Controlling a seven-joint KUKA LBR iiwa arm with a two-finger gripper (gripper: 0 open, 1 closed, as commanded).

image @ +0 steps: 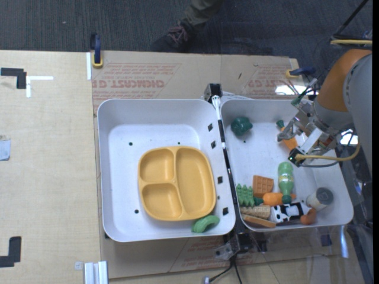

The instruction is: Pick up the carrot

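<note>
Down at the near rim of the right bin [335, 220], the clutter is packed tight: a black-and-white toy [288, 213], a tan slab [258, 220], a grey-capped piece [323, 196] and an orange-red bit [307, 219] in the corner. Just above that jumble lies what I take for the carrot [273, 199], a small orange shape beside the waffle-like square [263, 185] and touching the foot of the green bottle [286, 178]. Across in the left bin [112, 158], the yellow divided plate [176, 182] sits with a green curved piece [205, 223] at its near edge.

The gripper [293, 139] hangs over the far right of the right bin, well apart from the carrot. There is a fleck of orange by its tip, but whether it is clenched, released, or carrying anything, I cannot tell from here.

So my read: this is the approach, with the grasp not yet made. The next move calls for travel toward the near side and a descent into a narrow gap, where bottle and waffle crowd the target and could get nudged.
</note>
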